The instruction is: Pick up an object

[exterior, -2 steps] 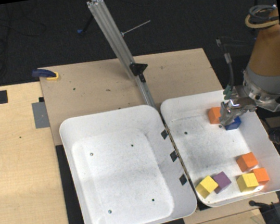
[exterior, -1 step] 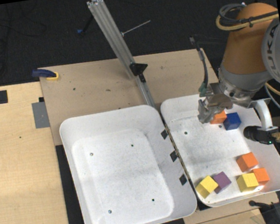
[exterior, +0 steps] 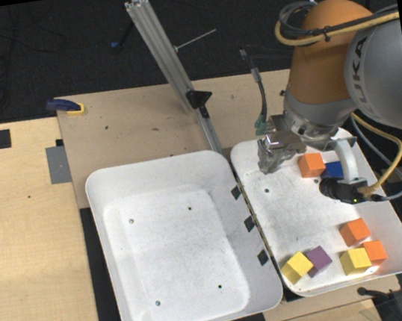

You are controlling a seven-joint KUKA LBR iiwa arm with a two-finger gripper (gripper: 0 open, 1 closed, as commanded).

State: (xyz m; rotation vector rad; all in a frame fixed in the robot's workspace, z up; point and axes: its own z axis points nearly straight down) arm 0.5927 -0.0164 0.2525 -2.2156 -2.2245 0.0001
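Gripper (exterior: 270, 154) over upper left of right-hand shallow white plastic bin (exterior: 285, 214), fingers state: cannot tell. Nothing visibly held. Nearest candidate: small orange cube (exterior: 311, 165), just right of gripper, touching small blue cube (exterior: 332, 170). Remaining coloured blocks grouped at lower right of frame, well apart. Grey arm with orange band (exterior: 326, 45) bent down from upper right.

Light wood bench (exterior: 25, 244) here, with two shallow white bins sitting side by side on it: left bin (exterior: 159, 172) and right bin (exterior: 398, 257). There's also a little blue-and-yellow clamp (exterior: 65, 105) up at the back edge.
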